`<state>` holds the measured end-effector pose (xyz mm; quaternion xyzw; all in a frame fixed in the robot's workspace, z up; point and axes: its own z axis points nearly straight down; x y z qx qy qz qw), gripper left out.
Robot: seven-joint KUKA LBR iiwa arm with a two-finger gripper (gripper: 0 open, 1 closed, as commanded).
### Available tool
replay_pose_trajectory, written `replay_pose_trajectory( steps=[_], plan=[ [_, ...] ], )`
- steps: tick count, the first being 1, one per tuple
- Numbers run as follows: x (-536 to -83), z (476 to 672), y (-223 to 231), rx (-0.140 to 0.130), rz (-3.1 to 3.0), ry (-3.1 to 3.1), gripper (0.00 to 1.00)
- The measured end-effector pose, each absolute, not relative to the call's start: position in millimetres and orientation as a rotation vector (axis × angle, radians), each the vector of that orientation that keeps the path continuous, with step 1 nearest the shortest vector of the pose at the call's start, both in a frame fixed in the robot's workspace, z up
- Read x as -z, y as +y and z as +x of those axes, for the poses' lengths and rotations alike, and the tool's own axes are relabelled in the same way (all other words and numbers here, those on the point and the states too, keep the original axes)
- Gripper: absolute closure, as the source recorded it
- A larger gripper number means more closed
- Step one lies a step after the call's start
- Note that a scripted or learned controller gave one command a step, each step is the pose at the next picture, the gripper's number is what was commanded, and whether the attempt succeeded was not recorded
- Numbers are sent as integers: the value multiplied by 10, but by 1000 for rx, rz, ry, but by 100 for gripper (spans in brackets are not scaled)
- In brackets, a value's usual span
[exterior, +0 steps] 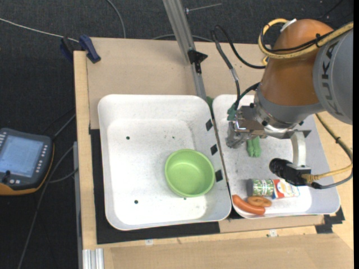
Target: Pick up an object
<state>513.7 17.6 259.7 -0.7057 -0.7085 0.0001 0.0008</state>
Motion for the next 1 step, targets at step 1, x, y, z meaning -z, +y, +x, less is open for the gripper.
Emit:
replay_pose_trajectory(
  steps=[1],
  plan=[
    [-2427,5141,690,-1,-2215,-2225,100]
  ],
)
